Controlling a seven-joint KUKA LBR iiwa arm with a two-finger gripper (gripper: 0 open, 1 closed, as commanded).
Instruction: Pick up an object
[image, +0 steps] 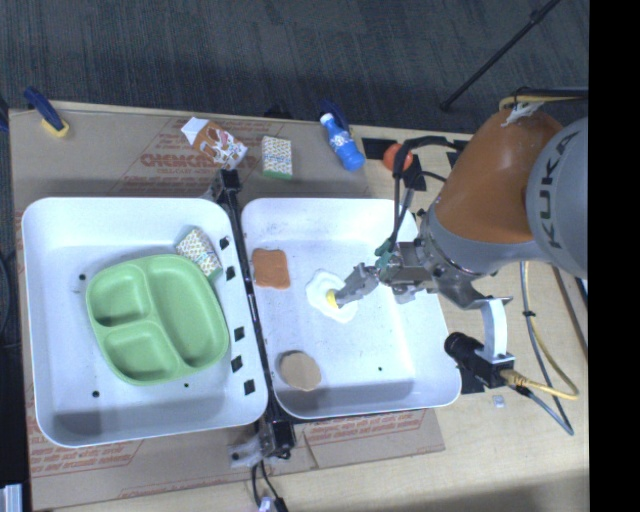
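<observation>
- Your target looks like a toy fried egg (330, 298): flat, floppy-looking white piece with a wavy edge and a yellow yolk spot in the middle. It's lying on the floor of the right bin (400, 372), roughly in the centre.
- The gripper (343, 295) comes in low from the right and its tip sits right on top of the egg, over the yolk. Honestly can't tell whether the fingers are spread or pinched; they're just a dark-grey blur at that angle.
- Also in the right bin: a flat orange-brown square (270, 267) near the left wall, and a round tan cookie-like disc (298, 370) toward the front. Both are apart from the egg.
- The left bin (60, 410) has a green divided plate (155, 316) with a small patterned packet (199, 250) touching its upper right edge.
- On the tabletop behind the bins you've got a wrapped snack (214, 143), a little green-white box (276, 156) and a blue bottle (343, 142).
</observation>
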